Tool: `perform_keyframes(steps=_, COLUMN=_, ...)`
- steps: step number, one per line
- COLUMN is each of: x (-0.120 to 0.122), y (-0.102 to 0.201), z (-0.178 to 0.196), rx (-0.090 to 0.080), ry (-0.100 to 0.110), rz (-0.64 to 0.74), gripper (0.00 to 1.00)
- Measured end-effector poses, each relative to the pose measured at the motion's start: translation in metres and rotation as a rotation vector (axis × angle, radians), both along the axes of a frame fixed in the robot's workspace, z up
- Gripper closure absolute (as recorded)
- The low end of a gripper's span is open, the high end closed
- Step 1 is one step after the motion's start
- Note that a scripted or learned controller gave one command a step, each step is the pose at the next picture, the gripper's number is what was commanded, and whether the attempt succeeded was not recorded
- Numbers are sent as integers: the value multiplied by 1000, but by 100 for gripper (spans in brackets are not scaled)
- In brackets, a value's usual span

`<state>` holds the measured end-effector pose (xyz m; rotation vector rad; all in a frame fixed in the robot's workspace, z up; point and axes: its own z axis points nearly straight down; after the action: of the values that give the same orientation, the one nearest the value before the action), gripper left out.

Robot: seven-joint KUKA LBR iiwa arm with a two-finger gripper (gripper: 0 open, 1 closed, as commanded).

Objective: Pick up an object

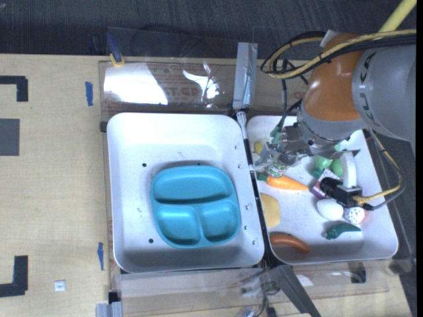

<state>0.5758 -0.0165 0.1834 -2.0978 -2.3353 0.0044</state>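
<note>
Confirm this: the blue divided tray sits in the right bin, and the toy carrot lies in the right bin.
Not quite. The camera view shows the blue divided tray in the left bin; the toy carrot does lie in the right bin.

No readable text, labels, brand names, numbers or signs appear anywhere. The two white bins (pixel 125 137), the blue divided tray (pixel 195 205), the toy items and the arm's (pixel 370 84) grey and orange casing carry no legible lettering.
</note>
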Motion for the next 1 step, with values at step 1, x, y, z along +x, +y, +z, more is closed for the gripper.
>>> perform_keyframes(steps=1, x=4, y=20, z=1, rx=0, ry=-4, rz=66, gripper=100)
